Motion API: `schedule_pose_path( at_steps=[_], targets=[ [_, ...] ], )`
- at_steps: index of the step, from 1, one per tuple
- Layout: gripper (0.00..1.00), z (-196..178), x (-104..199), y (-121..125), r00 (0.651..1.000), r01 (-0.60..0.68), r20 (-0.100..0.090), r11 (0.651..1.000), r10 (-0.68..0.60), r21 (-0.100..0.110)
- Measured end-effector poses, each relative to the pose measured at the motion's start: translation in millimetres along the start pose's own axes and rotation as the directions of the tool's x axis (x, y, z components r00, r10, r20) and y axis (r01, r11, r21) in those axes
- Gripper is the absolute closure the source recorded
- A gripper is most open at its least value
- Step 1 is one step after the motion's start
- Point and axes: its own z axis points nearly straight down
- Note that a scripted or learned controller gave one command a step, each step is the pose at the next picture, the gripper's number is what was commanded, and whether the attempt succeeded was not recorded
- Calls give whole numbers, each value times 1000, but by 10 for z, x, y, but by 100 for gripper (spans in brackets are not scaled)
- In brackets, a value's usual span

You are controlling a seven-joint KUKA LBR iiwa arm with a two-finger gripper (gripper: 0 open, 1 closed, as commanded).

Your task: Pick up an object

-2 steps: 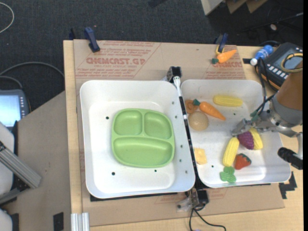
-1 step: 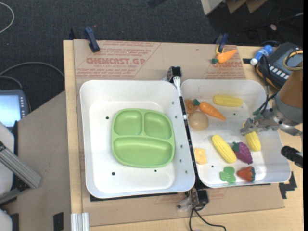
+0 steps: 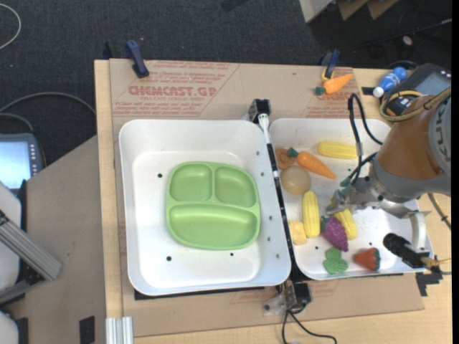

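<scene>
Arm: the grey arm (image 3: 412, 156) with its orange band comes in from the right edge of the frame and leans down over the right bin (image 3: 373, 129).

Gripper: the gripper (image 3: 343, 205) sits low in the middle of that bin, its tip just above the toy food. From where I stand I cannot tell how it is set, and nothing visibly hangs from it.

Nearest things: a short corn cob (image 3: 347, 223) and a purple bunch of grapes (image 3: 335, 233) lie right under the tip; a longer corn cob (image 3: 310, 214) lies just to their left.

Other toys in the right bin: a carrot (image 3: 315, 165), a pale round ball (image 3: 295, 181), another corn cob (image 3: 337, 149) near the top, a green piece (image 3: 334, 264) and a strawberry (image 3: 367, 259) at the bottom edge.

Left bin: the left bin (image 3: 136, 192) bears a green divided plate (image 3: 212, 206).

Progress: I'd say the reach is made and the pick itself is not yet done. Every toy looks to be resting on the bin floor.

Left to do: take hold of one piece, likely the short cob or the grapes, and lift it clear.
</scene>
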Motion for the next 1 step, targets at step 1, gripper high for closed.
schedule_pose_path(
  at_steps=[1],
  targets=[
    [100,-1057,907,-38,1000,2,5,1000,-2,-12]
  ],
)
